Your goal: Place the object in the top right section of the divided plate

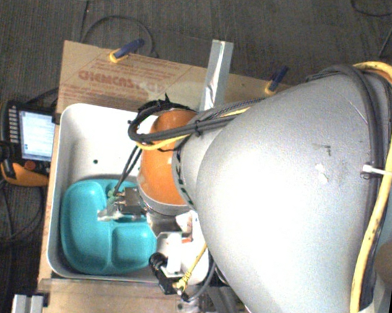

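The gripper point(113, 209) is seen at the end of the arm point(284, 202), below the orange band point(162, 162), lowered over the teal divided plate point(100, 236). Whether it is parted or closed cannot be told, since cables and the wrist housing cover that part.

No object can be made out at the tool; whatever is to be placed is either hidden beneath the wrist or too small to be resolved, so its position cannot be stated.

Directly under and just ahead of the tool lies the plate, resting in the near corner of the white bin point(87, 125). Two compartments are visible, one larger to the tool's far side and one nearer the wrist. The tool is judged to hang over the ridge between them, so the coming move depends on which side of that ridge is counted as top right.
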Controlling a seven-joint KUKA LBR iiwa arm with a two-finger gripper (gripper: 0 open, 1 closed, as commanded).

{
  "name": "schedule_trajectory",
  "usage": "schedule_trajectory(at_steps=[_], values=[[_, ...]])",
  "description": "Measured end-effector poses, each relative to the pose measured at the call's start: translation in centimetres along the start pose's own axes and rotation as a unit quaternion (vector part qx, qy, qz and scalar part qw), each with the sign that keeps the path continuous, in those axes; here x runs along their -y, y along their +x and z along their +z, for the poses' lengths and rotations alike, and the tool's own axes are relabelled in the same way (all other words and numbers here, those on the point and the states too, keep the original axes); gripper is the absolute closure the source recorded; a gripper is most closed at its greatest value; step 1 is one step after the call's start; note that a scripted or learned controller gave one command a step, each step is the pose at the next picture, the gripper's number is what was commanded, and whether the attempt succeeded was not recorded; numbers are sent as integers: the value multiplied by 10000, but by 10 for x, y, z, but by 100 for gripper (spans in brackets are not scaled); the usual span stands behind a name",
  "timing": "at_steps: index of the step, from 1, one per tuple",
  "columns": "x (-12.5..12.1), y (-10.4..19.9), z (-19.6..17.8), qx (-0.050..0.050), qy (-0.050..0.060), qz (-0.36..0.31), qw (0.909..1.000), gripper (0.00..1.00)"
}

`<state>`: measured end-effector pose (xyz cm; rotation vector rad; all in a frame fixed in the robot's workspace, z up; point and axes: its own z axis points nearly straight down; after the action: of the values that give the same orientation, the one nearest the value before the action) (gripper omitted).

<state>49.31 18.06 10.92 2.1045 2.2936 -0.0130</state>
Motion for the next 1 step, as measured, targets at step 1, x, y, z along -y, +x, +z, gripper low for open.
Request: schedule_trajectory(at_steps=[1], values=[[-5,-1,3,10,-59,-497,9987,0]])
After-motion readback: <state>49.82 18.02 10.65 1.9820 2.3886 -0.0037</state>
